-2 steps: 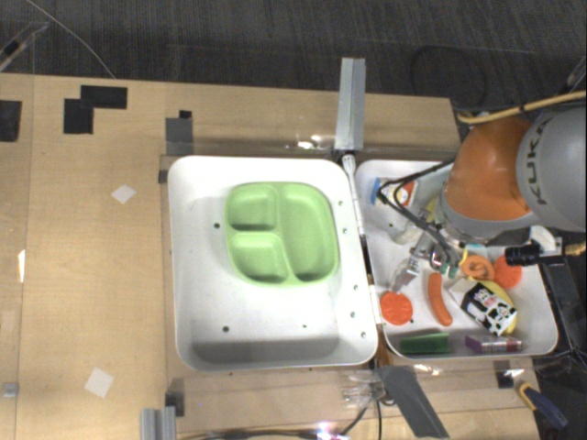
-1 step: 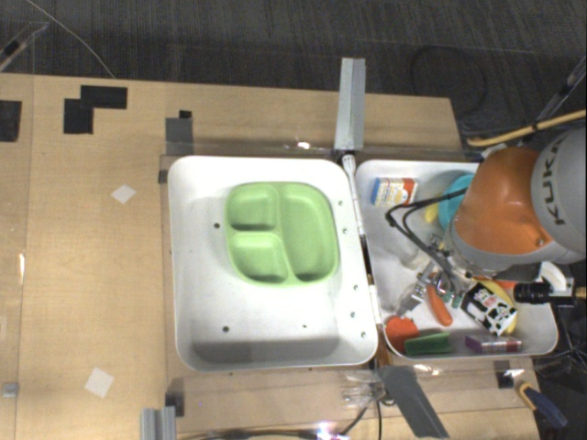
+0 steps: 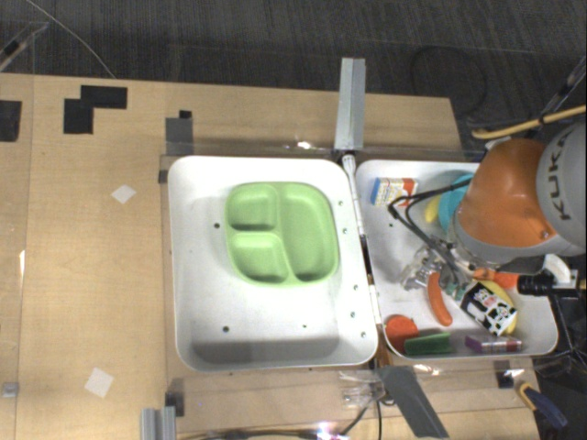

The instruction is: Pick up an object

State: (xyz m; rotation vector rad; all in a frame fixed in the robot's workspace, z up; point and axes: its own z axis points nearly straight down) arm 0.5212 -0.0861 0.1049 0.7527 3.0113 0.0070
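Note:
My gripper (image 3: 429,269) hangs low in the right bin (image 3: 393,236), its metal fingers down among the objects just left of an orange carrot-shaped toy (image 3: 440,302). The arm's orange band (image 3: 503,200) covers much of the bin's right part. Close by lie a black, white and yellow cow-patterned object (image 3: 491,306), a round orange-red piece (image 3: 400,324), a green block (image 3: 427,343) and a purple marker (image 3: 493,344). A small white box with red and blue print (image 3: 392,191) lies at the bin's far left corner. A teal object (image 3: 447,207) peeks out beside the arm.
The left bin (image 3: 197,273) holds a light green divided plate (image 3: 280,232). A grey metal post (image 3: 350,104) rises behind the seam between the bins. Black cables (image 3: 413,218) trail from the wrist over the right bin. Wooden bench surface spreads to the left.

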